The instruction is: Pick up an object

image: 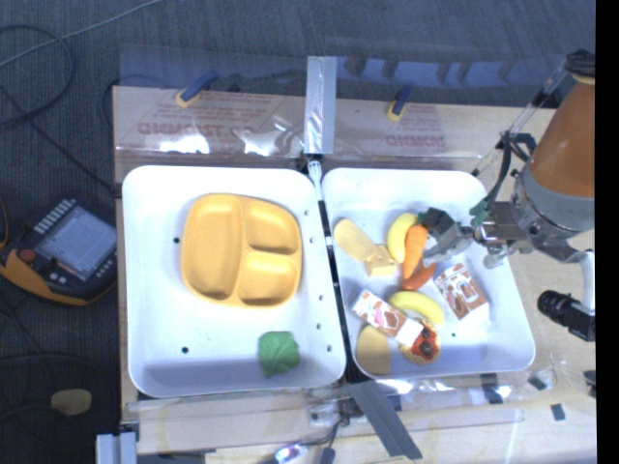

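Gripper (440,230) hangs over the carrot (415,247), grip state unclear; carton (460,291) print unreadable

The right bin (503,341) is crowded through its middle: a carrot (414,249), two bananas (400,230) (418,304), a cheese wedge (360,244), snack packets (460,292) (379,312) and a brown, rounded piece (373,350) lie close together, with hardly a gap between them. The gripper (442,230) is right over the carrot's top end. The bare floor lies along the far wall and near right corner. In the left bin (145,259), a yellow divided plate (242,247) takes the centre and a green lump (279,353) sits near the front; its edges and left side are open.
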Robot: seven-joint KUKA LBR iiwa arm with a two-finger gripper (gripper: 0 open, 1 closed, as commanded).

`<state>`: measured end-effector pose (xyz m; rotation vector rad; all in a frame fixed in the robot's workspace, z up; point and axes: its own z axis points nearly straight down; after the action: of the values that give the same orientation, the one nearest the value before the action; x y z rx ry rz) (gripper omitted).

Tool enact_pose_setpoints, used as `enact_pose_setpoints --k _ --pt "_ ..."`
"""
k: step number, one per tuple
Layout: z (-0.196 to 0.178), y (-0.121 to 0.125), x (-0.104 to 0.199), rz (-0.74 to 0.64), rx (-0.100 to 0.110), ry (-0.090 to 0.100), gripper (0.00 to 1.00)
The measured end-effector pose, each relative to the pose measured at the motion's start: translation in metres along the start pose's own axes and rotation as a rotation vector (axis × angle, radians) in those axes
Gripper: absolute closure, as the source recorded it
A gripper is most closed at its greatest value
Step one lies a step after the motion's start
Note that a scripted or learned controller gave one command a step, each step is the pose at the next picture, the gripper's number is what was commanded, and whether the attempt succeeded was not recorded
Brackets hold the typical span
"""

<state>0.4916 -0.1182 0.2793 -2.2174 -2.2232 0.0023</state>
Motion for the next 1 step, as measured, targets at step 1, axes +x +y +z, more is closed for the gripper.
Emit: enact_pose_setpoints --k 1 --pt "0.0682 -0.0078 -0.0636 -0.046 0.000 0.000 0.00"
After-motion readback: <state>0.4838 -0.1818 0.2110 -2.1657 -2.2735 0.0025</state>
